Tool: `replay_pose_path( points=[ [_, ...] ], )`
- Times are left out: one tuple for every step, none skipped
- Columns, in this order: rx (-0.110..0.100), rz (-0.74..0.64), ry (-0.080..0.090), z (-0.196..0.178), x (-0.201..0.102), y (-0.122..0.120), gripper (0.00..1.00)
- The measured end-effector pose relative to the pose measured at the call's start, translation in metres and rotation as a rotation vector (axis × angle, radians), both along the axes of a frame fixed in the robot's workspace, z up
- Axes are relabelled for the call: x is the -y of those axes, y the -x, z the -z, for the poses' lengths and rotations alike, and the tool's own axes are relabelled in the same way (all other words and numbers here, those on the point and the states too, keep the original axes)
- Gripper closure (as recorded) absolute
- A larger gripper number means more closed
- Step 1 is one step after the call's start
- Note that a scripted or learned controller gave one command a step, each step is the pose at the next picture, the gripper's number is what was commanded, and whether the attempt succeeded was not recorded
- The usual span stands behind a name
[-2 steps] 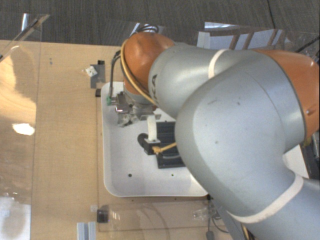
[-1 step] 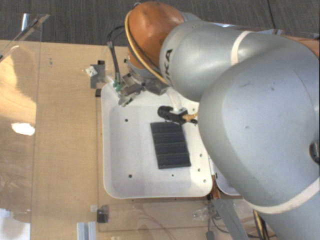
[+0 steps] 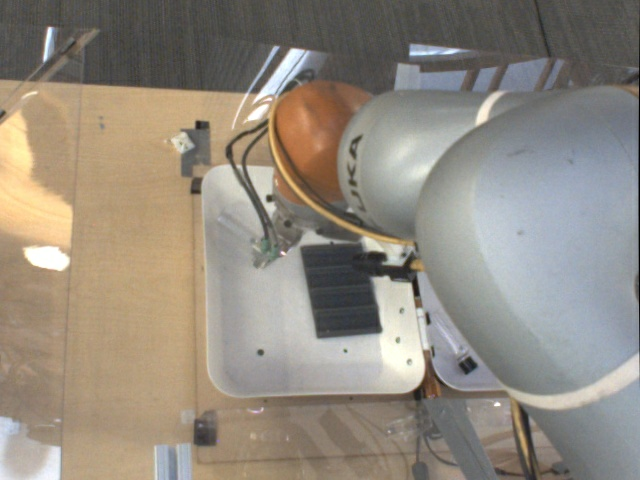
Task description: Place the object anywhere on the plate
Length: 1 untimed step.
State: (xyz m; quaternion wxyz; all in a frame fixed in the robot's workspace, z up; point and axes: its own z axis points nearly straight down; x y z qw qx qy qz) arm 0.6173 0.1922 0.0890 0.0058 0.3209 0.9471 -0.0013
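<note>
arm [image 3: 480, 198] over white bin [image 3: 240, 358], jaws hidden

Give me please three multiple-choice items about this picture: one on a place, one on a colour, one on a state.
1. Where does the dark ribbed object lie?
A. in the white bin
B. on the wooden bench
C. on the arm

2. What colour is the band on the arm?
A. blue
B. orange
C. green

3. How does the ribbed object rest?
A. standing on edge
B. hanging in the air
C. flat on the bin floor

Answers: 1 A, white floor surrounds it; 2 B, the band above the wrist is orange; 3 C, its ribbed face points up.
</note>
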Motion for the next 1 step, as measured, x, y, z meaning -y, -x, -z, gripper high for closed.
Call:
replay_pose_path(
  points=[
    [-0.002, -0.389, 0.006, -0.044, 0.0022, -0.0332, 1.0]
  ],
)
